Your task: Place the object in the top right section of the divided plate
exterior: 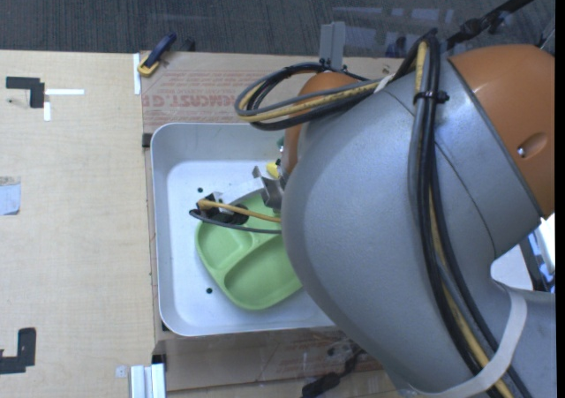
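Inside white bin [172,237], green divided plate [247,268]; arm [397,237] covers jaws, grip state unclear.

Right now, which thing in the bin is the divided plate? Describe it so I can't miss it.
Find the white bin beside the bare wooden panel. Inside it, half under the grey arm, lies the divided plate: light green, with raised ridges splitting it into sections. Nothing else there is green.

The arm [397,237] hides the divided plate's [252,268] right side and the jaws.
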`<act>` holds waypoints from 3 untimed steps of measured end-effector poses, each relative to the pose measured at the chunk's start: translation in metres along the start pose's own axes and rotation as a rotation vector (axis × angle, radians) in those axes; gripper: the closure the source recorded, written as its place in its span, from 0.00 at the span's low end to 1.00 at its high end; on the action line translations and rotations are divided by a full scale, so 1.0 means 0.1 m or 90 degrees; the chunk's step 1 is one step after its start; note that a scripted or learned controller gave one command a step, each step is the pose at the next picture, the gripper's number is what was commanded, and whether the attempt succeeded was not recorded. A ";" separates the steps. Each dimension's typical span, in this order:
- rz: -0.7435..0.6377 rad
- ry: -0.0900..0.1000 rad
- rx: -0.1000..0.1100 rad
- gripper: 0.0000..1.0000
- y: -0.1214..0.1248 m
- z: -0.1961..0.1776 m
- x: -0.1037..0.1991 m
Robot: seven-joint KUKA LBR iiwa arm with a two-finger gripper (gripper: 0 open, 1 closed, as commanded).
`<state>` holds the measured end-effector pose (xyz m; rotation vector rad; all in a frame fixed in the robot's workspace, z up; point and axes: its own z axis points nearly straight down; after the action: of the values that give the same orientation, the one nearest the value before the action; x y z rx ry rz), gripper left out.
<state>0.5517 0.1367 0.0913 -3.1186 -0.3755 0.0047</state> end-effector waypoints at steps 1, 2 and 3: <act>0.027 -0.001 -0.001 0.00 -0.11 -0.78 -0.74; 0.026 -0.002 -0.001 0.00 0.16 -0.52 -0.66; 0.028 0.004 -0.001 0.00 -0.50 -0.02 -0.63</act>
<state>0.4789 0.1701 0.0940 -3.1270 -0.3079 -0.0057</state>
